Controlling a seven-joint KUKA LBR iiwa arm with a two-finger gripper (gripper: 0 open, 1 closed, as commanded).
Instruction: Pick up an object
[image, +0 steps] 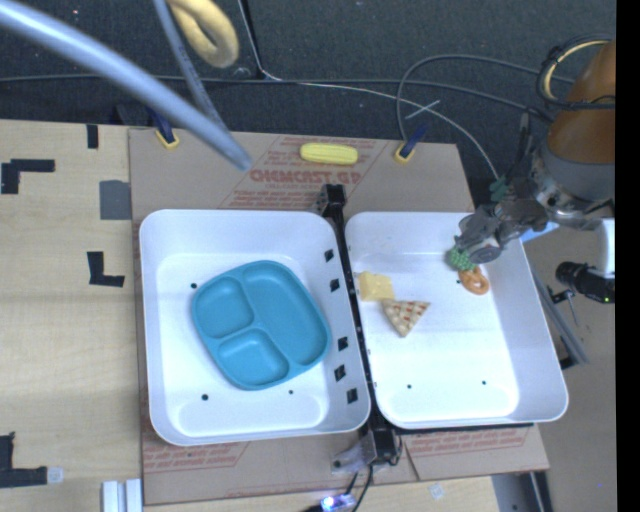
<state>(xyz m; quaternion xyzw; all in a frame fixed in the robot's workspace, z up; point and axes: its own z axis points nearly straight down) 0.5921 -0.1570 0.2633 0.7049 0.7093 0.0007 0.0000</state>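
Cardboard covers the surface (300, 175) under two white bins; the left bin (160, 300) holds a blue divided plate (260, 323). At 3 o'clock, the hand (468, 255) sits over the right bin (520, 390), clamped on a green object (461, 261), with an orange ring (475, 282) just beside it

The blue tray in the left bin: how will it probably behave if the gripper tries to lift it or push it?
The blue tray looks like rigid moulded plastic, so it would likely keep its shape. It lies flat and wide with three shallow compartments, so tipping or rolling seems unlikely. Its smooth surface on the left bin suggests it may slide when pushed.
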